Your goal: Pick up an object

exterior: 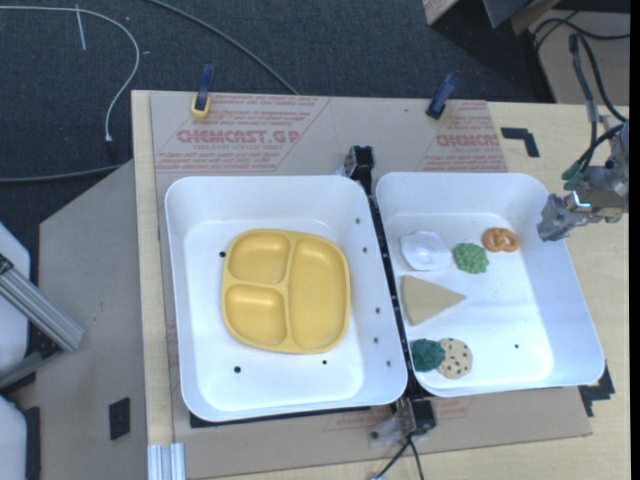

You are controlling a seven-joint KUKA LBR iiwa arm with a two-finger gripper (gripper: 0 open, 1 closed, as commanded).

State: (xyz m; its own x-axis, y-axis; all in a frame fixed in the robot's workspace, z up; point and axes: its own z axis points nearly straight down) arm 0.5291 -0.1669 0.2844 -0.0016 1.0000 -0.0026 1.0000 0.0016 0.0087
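The right bin [540, 343] holds several small items: a white cup-like piece [424, 249], a light green broccoli floret [470, 258], an orange pretzel [500, 239], a tan wedge [428, 299], a dark green floret [427, 353] and a speckled cookie [455, 357]. My gripper [558, 220] hangs at the right bin's far right rim, to the right of the pretzel and apart from it. Nothing shows between its fingers.
The left bin [195, 268] carries a yellow three-compartment plate [287, 290]. Clamps [203, 94] sit at the board's back edge. Cables run across the dark floor at the back left, and boxes stand at the back right.
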